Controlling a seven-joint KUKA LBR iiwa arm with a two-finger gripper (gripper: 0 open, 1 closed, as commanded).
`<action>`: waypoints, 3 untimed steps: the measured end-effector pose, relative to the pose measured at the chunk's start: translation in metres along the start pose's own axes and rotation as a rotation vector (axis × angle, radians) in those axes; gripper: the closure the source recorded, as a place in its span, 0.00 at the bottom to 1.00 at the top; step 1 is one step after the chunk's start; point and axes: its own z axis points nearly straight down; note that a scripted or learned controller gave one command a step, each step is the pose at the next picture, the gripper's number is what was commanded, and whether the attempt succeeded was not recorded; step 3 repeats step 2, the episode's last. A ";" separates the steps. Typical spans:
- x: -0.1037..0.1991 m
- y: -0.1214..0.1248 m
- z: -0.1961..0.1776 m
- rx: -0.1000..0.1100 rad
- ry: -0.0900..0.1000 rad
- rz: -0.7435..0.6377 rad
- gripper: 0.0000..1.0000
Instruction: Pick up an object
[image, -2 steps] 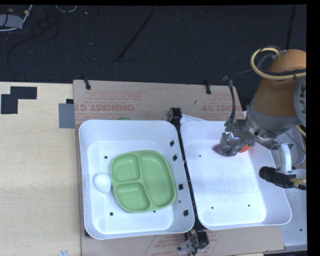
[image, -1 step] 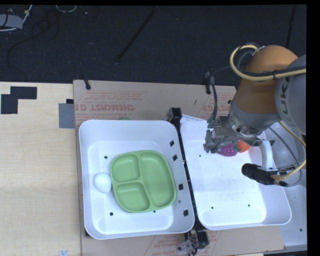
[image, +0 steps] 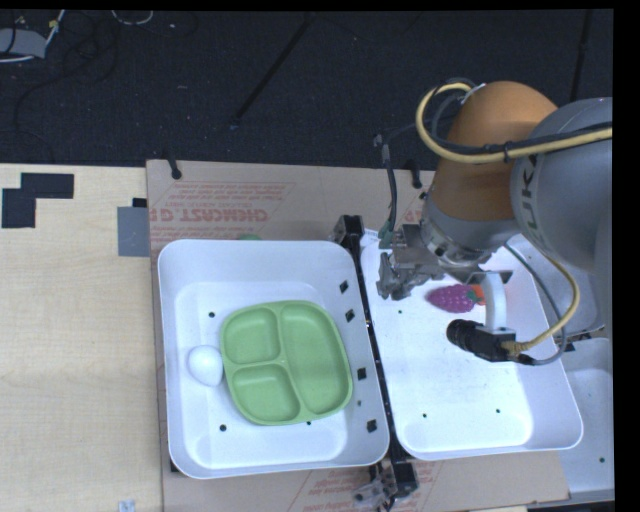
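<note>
Green plastic, moulded into a plate with 3 compartments (image: 285, 361), lies in the left white bin (image: 190, 270). A small white ball (image: 205, 365) touches the plate's left edge. Right of the plate, in the neighbouring white bin (image: 500, 430), the grey gripper (image: 398, 275) hangs beside a purple grape-like toy (image: 452, 297); I cannot tell its state.
</note>
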 end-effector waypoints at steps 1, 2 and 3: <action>0.040 0.019 0.015 0.000 -0.001 0.001 1.00; 0.091 0.031 0.013 0.000 0.000 -0.001 1.00; 0.091 0.031 0.013 0.000 0.000 -0.001 1.00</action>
